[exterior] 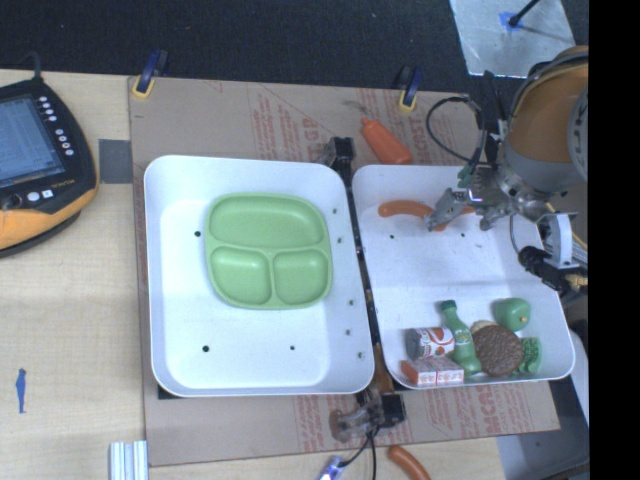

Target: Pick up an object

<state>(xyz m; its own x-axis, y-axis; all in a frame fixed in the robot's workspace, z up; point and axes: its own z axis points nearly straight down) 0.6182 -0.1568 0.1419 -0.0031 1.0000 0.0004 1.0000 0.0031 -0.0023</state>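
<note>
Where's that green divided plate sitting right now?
The green plate lies flat in the left white bin, toward its far side, well away from the gripper over the right bin.

Two bins side by side at mid-frame: left bin [160,268] with a divided plate [268,249] at its centre; right bin [400,183] with a sausage [403,209] near its upper edge, the gripper [460,208] just right of it, and along its lower edge a cluster of can [431,343], bottle [459,335], box [436,373], cookie [497,349] and pepper [512,313]. Above the gap between the bins, a carrot [385,142]; at far left of frame, a control pendant [40,168].
</note>
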